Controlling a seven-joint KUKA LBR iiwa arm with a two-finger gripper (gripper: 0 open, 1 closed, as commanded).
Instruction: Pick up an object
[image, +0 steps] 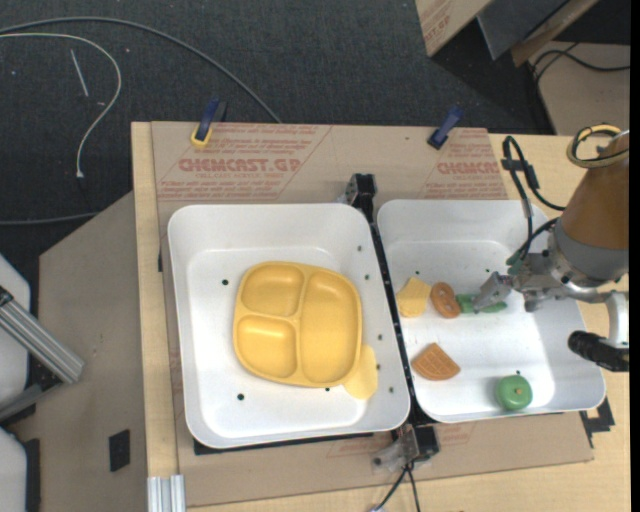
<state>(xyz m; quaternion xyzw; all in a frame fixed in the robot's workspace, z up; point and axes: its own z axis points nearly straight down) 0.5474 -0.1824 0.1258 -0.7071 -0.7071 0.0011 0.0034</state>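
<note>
White plastic forms both shallow bins on the bench: the left bin (190, 330) and the right bin (440, 225), which sit side by side and meet along a dark centre seam. Left bin contents: one yellow divided plate (297, 323) with three compartments, lying flat near the middle, and one pale yellow piece (362, 377) touching the plate's lower right edge. Right bin contents: a yellow wedge (412, 297) near the left wall; an orange rounded item (445, 300) just beside the wedge on its right; an orange ridged slice (436, 362) below these, apart from both; a green round item (515, 392) near the lower right corner, well apart from the others. The arm enters from the right, orange band uppermost. The gripper (490, 296) is low over the middle of the right bin, near the orange rounded item, with a green strip (482, 306) at its tip. Finger state: cannot be determined; no object is visibly grasped
</note>
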